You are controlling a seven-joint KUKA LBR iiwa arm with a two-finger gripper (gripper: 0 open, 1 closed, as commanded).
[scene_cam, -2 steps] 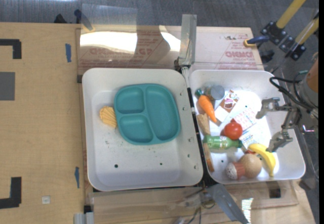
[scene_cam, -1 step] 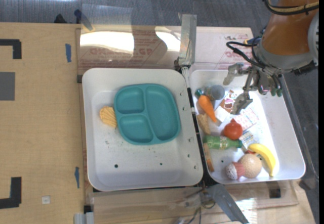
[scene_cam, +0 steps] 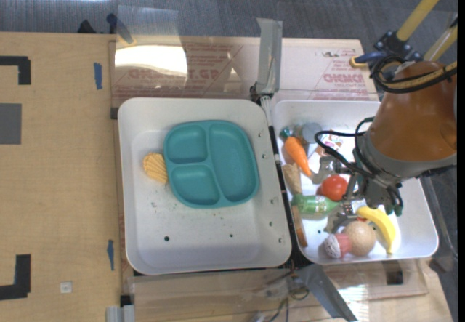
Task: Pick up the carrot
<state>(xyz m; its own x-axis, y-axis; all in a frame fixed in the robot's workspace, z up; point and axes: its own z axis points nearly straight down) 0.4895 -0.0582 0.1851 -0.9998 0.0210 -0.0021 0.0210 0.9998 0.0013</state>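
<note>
Nearest your lens, the arm [scene_cam: 418, 121] fills the right bin [scene_cam: 425, 237], its orange band hiding most of the wrist. Below the band sits the claw [scene_cam: 354, 193], low over a heap of toy food; whether it is open or closed you cannot tell, since cables and dark hardware mask it.

The carrot [scene_cam: 296, 154] lies up and to the left of the claw, near the bin's left wall, slanted, apart from the claw and not held. A tomato [scene_cam: 334, 187] sits just left of the claw, between it and the carrot. Below the claw lie a banana [scene_cam: 383, 226] and an onion [scene_cam: 358, 236], and to its lower left a green bottle [scene_cam: 314, 205].

Far to the left, in the other bin [scene_cam: 138, 240], rest a teal plate [scene_cam: 211, 162] and a shell [scene_cam: 155, 166].

By the look of it you are at the approach step, with no grasp made. The next move calls for shifting the claw up and left past the tomato, aligning across the carrot's slant, then descending.
</note>
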